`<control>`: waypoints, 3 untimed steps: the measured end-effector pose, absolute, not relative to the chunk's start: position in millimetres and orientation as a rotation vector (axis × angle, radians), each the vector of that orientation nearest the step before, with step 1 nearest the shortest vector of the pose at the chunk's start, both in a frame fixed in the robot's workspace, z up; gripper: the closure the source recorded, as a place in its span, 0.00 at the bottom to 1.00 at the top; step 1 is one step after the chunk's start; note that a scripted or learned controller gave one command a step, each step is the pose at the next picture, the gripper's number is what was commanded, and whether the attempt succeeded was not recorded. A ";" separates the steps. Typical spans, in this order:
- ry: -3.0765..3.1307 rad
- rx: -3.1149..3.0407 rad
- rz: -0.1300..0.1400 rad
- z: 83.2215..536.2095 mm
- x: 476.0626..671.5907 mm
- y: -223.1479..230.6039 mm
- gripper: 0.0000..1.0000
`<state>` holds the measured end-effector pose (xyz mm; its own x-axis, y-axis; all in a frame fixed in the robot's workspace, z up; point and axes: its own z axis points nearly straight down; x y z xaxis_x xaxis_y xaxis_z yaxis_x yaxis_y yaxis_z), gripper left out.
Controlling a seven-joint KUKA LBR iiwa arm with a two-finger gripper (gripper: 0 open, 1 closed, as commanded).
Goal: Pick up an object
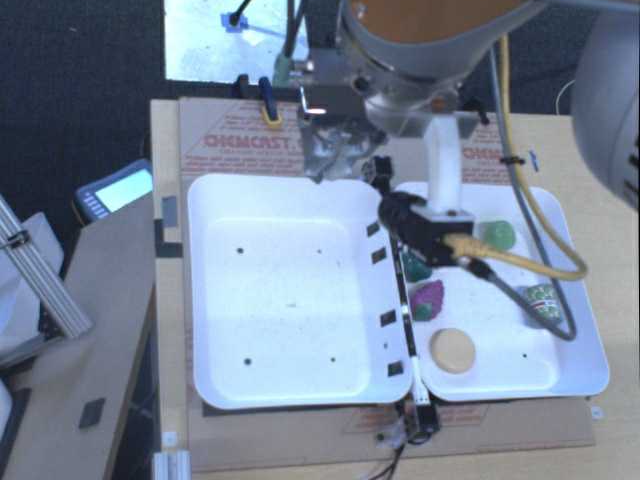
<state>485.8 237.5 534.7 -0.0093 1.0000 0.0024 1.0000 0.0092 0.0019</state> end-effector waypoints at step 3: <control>-2.232 -2.211 -0.007 546.1 486.6 234.6 0.00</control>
